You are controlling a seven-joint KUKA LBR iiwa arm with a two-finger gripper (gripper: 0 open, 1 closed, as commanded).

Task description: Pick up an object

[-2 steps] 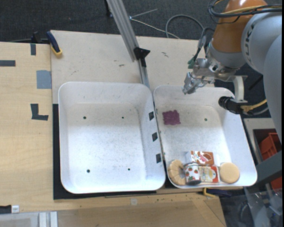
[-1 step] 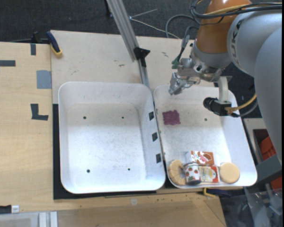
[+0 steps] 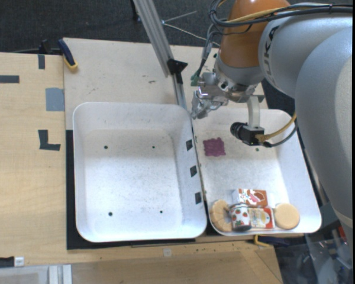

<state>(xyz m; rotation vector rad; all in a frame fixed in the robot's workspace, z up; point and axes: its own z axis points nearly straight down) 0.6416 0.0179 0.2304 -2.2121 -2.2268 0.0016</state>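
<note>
Looking down from the camera above the bench, the gripper [image 3: 202,106] hangs over the far left corner of the right bin [image 3: 296,158], near the wall it shares with the left bin [image 3: 83,158]. I cannot tell how the pincer stands, because it is small and dark against the rim, and nothing is seen between its tips. The things to pick lie apart from it: a purple block [image 3: 214,147] just below on the bin floor, and, well apart at the near edge, a red and white packet [image 3: 249,209] between two round biscuits [image 3: 287,216]. I think a descent here could strike the bin wall or close on nothing, since the pincer is off to the side of the block. The writing on the packet is too small to read.
</note>
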